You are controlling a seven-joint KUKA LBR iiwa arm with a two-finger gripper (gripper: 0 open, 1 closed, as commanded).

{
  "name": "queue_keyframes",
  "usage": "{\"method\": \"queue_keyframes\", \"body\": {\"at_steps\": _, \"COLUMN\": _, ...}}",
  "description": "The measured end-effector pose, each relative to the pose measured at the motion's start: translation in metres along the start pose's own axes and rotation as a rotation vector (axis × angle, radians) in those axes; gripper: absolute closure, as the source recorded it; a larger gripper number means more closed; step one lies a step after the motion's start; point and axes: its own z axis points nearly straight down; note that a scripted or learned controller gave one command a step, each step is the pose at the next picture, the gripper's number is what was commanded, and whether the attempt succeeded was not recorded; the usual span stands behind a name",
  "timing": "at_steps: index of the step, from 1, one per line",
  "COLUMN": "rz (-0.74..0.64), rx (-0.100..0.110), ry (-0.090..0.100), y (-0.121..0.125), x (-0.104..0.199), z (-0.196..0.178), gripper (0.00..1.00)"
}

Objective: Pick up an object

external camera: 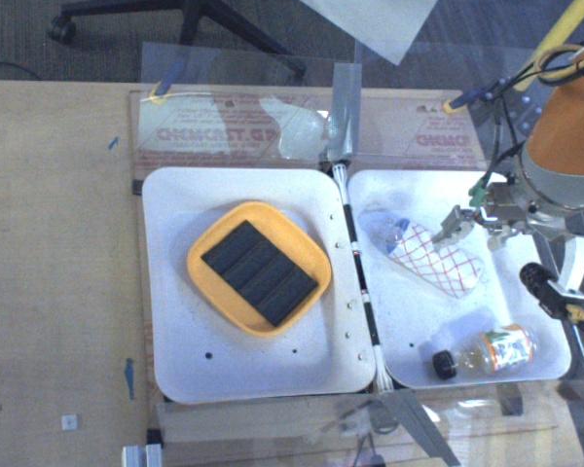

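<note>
Gripper (464, 224) sits low over the right-hand shallow white bin (555, 358), reaching in from the right on the grey arm with its orange band (562, 129). Whether it is released or clenched I cannot tell — the tip is small and blurred against the bin floor. It looks to be just above or touching the upper edge of the white pouch with a red lattice pattern (436, 256), and nothing can be seen held in it.

Right bin contents:
- the red-lattice pouch, lying flat near the middle, tilted down toward the right
- a clear, bluish crumpled plastic item (384, 230), just beside the pouch at its upper left, hard to identify
- a small clear bottle with a black cap and an orange-and-green label (487, 350), on its side near the front wall, cap pointing left, well apart from the gripper

Left-hand shallow white bin (175, 358) holds one thing — a yellow-orange rounded square tray with a dark ribbed rectangular insert (258, 266), set at an angle near the centre.

Arm's upper body is cut off at the right edge; a black cable fitting (545, 288) overlaps the right bin's wall there.
</note>
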Motion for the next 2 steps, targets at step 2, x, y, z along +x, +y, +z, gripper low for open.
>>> {"method": "queue_keyframes", "body": {"at_steps": 2, "rz": -0.023, "rx": -0.021, "ry": -0.006, "y": 0.069, "x": -0.001, "z": 0.143, "gripper": 0.0}}
